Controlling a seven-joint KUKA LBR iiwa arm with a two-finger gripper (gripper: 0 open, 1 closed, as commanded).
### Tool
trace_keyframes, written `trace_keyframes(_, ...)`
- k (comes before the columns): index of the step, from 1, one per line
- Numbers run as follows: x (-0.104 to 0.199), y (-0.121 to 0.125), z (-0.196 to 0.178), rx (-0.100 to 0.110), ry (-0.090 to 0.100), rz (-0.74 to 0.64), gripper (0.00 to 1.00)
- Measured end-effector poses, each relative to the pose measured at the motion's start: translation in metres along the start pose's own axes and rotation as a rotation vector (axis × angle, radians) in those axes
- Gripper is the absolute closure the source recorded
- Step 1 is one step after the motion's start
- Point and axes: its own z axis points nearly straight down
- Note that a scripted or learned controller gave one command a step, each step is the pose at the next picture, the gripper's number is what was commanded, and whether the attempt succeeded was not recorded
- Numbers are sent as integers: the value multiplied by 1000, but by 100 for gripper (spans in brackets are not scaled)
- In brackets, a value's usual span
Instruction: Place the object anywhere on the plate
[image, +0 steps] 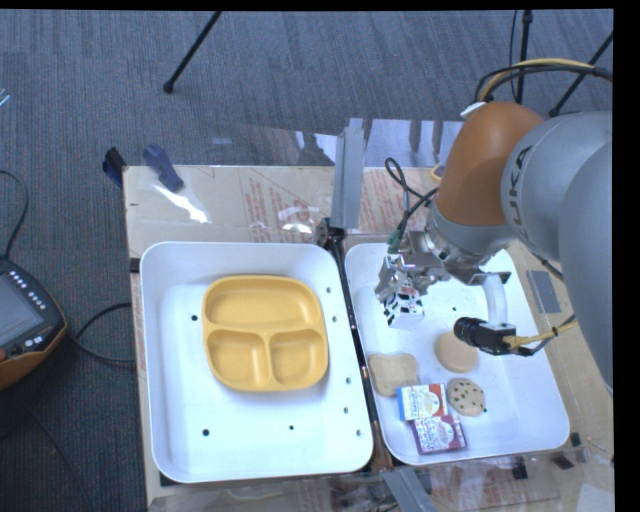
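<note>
1. Two-finger gripper (402, 290) is seen low in right white bin (545, 400); finger opening cannot be told.
2. Small black-and-white object (405, 308) sits right beneath it; grasp unclear.
3. Yellow three-compartment plastic plate (266, 331) lies well left.
4. "KUKA" partly readable on arm (540, 190).

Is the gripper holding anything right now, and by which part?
Cannot be told: the gripper sits over a black-and-white object in the right bin.
</note>
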Motion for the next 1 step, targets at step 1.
trace_keyframes(1, 63, -34, 0, 2, 2, 1, 100)
